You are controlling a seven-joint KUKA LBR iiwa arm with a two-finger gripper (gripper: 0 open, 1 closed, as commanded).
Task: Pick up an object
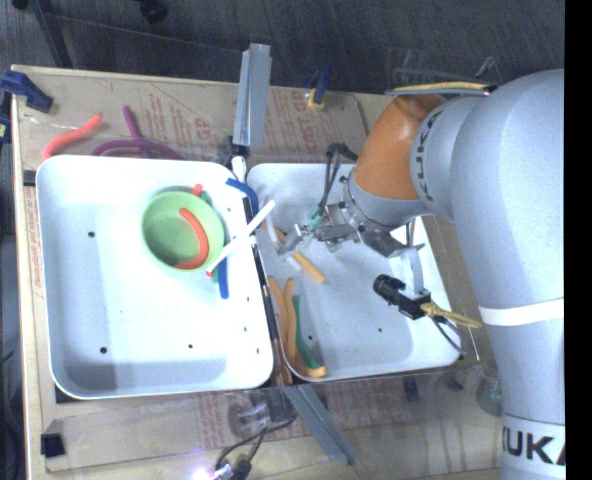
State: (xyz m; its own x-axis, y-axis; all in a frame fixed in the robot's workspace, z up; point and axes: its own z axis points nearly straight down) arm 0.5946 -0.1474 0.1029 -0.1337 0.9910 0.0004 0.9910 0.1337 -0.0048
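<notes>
Looked down on a wood bench (156,98). Found gripper (314,230) low over right bin (376,343), toward its left half; could not tell whether open or shut. Spotted orange stick (310,268) on that bin's floor, left of centre. Judged stick light, stiff, thin, apt to roll; best pinched mid-length, across its width.

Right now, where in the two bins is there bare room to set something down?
Left bin: the lower half, below the green bowl, and the strip along its left wall. Right bin: a patch near its lower right corner. Crowded: around the gripper and the sticks across the shared rim.
</notes>
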